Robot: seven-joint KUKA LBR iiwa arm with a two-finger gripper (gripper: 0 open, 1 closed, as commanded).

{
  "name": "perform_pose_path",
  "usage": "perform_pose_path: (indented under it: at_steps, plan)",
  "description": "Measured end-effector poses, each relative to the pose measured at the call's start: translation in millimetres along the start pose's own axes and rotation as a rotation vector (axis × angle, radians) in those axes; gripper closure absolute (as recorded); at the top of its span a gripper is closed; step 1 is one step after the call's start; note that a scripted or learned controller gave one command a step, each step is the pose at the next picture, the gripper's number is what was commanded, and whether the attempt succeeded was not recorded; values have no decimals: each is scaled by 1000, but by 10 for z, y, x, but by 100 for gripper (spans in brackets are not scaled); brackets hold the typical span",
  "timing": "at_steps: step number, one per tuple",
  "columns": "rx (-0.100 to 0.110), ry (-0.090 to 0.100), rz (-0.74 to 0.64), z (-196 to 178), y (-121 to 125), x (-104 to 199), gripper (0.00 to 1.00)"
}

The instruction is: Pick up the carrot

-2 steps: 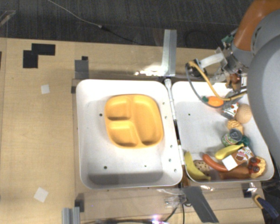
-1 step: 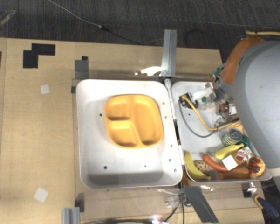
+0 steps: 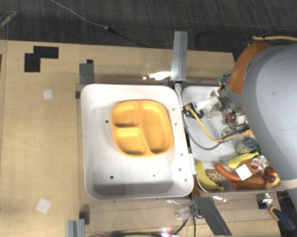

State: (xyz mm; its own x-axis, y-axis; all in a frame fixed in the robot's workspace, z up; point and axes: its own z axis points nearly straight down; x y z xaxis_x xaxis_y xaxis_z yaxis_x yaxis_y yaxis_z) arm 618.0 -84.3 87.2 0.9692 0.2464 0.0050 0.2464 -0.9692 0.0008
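Observation:
A long orange-red piece that I take for the carrot (image 3: 226,172) lies at the front of the right bin (image 3: 200,95), among other toy foods. A white tag (image 3: 243,172) covers its right end. My gripper (image 3: 231,116) hangs over the back half of that bin, below the orange band (image 3: 242,65) of the wrist. It is well behind the carrot and apart from it. The grey arm (image 3: 279,107) hides the bin's right side.
Near the carrot lie a yellow banana (image 3: 242,159), a yellow wedge (image 3: 205,174), a cookie (image 3: 214,175) and a green round can (image 3: 248,144). A yellow cable (image 3: 207,131) loops across the bin floor. The left bin (image 3: 94,147) holds a yellow divided plate (image 3: 141,127).

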Motion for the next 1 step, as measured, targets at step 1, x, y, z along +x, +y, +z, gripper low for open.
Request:
perform_pose_path:
  at_steps: [1]
  plan:
    - [3,-3,21,13,79,417,0]
